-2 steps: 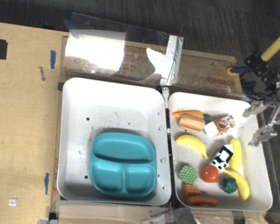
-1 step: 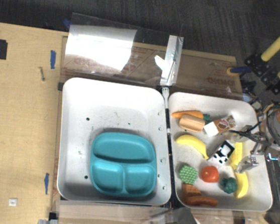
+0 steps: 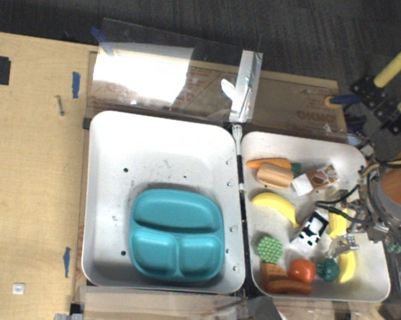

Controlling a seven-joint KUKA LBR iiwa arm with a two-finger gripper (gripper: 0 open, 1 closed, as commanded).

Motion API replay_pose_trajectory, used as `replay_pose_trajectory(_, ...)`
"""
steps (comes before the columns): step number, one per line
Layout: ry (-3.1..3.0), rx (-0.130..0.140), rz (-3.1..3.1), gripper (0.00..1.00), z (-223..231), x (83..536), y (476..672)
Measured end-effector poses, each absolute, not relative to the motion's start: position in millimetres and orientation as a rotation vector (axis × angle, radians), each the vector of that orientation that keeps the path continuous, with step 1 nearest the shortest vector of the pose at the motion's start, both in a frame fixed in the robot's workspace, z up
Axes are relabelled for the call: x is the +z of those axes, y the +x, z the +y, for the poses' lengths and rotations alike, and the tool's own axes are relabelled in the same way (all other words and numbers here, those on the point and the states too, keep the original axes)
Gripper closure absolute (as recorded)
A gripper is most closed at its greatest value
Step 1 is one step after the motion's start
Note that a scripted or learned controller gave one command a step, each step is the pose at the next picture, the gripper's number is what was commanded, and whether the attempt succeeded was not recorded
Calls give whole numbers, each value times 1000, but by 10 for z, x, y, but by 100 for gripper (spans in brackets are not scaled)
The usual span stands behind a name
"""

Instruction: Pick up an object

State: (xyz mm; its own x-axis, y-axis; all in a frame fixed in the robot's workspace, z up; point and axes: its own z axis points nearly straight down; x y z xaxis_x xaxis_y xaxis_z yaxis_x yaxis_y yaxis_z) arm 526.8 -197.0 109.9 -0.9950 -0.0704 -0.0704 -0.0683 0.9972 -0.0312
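Left bin (image 3: pixel 104 180): holds one teal tray (image 3: pixel 177 234) with three compartments, lying flat toward the near side. Rest of the floor bare white.

Right bin (image 3: pixel 381 286): cluttered with toy food. Along the far side, a carrot (image 3: pixel 269 163) lies across, with a tan bun (image 3: pixel 275 176) just beside it on the near side. A small white block (image 3: pixel 302 185) sits right of the bun, and a brown-and-white piece (image 3: pixel 322 177) right of that. Mid-bin, a banana (image 3: pixel 276 205) curves from left toward centre. Near side: a green knobbly piece (image 3: pixel 271 248), then a red tomato (image 3: pixel 301 269) resting against a brown sausage (image 3: pixel 281 283) by the near wall. A teal piece (image 3: pixel 328 270) lies right of the tomato, touching a second yellow piece (image 3: pixel 346 266).

Gripper (image 3: pixel 346 235): low over the right half of the right bin, arm (image 3: pixel 400 191) entering from the right edge with cables around the wrist. A black-and-white block (image 3: pixel 311 229) sits just left of the gripper; a yellow item (image 3: pixel 337 225) lies close against it. Cannot tell how far the jaws are spread, nor whether anything sits between them; the fingers are lost in cables and clutter.
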Motion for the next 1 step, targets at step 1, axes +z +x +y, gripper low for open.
replay_pose_trajectory(1,-205,-24,3080,0,-2235,1088,5451)
